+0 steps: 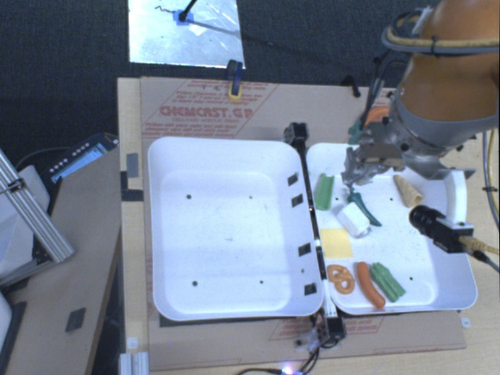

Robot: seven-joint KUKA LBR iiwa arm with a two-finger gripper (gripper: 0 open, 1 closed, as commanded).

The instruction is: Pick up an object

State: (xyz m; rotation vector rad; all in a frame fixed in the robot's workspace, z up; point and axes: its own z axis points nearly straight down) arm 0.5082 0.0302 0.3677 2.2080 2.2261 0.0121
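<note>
My gripper hangs over the upper left part of the right bin. Just below it lies a white block with a teal handle-like piece. A green piece lies to the gripper's lower left, by the bin's inner wall. Further down the bin are a yellow square, a pretzel, an orange sausage-shaped item and a green ribbed item. A tan cone lies to the gripper's right. Nothing shows in the gripper's grasp.
The left bin lies beside the right one, with black clips along the shared wall. A black cylindrical fitting juts over the right bin's right side. The arm's orange and grey body looms over the bin's far right corner.
</note>
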